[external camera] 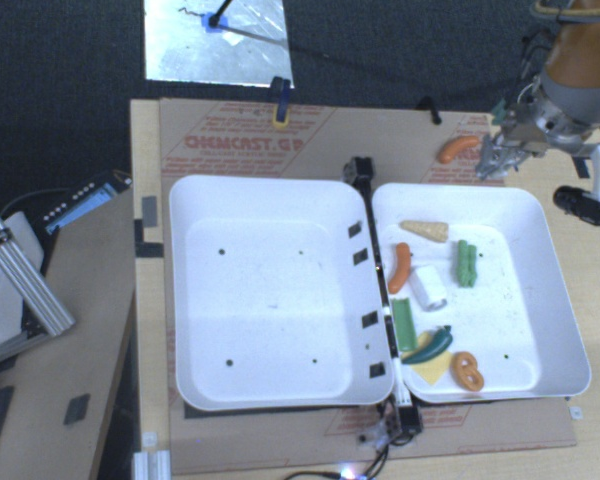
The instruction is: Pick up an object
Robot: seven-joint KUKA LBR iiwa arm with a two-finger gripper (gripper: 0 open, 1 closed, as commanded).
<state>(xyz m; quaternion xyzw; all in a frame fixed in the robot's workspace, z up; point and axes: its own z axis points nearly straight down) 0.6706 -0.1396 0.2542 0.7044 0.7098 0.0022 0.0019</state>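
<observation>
On the bench, the left bin (pixel 270 288) offers a wide bare floor inside its raised rim. Red print on the board (pixel 245 140) behind it reads roughly "CHEMCAST GP". The right bin (pixel 555 298) holds a pale cone (pixel 425 230), an orange sausage (pixel 401 267), a white cylinder (pixel 429 288), two green pieces (pixel 466 263), a dark green pepper (pixel 429 346) and a pretzel (pixel 468 370), mostly crowded toward its left wall. Another sausage (pixel 458 149) lies outside on the board, beside the gripper (pixel 498 164); whether that is clenched I cannot tell.
</observation>
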